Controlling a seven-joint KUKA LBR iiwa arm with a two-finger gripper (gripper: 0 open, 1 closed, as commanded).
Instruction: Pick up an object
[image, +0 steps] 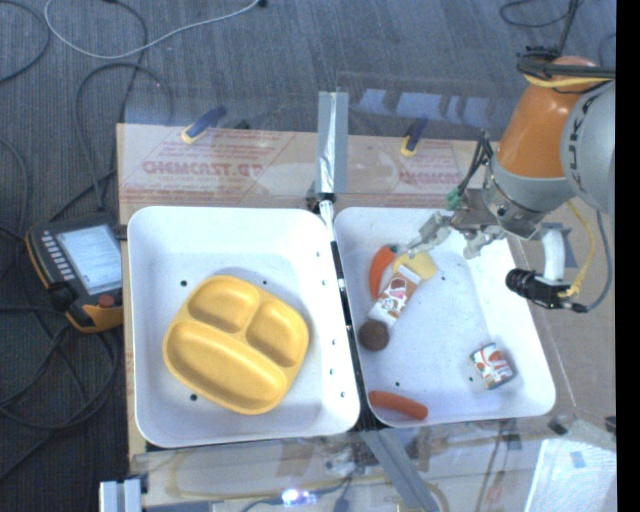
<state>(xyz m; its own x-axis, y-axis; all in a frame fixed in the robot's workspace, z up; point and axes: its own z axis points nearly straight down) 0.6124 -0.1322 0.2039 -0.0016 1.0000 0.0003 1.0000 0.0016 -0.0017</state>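
My gripper (453, 238) hangs over the back part of the right bin (530, 345), open, its two fingers spread with nothing between them. Just left of and below it lies a small bottle (397, 294) with a red-and-white label and a brown cap (375, 336). An orange carrot-like piece (380, 267) lies against the bottle's left side, and a pale yellow piece (426, 264) sits by its top. A small red-and-white can (492, 365) lies at the bin's right front. Another orange piece (398, 405) rests at the front edge.
The left bin (160, 240) holds a yellow compartment tray (236, 343). A metal divider post (330, 150) stands between the bins at the back. A black cable end (535, 285) hangs from the arm over the right bin's right rim.
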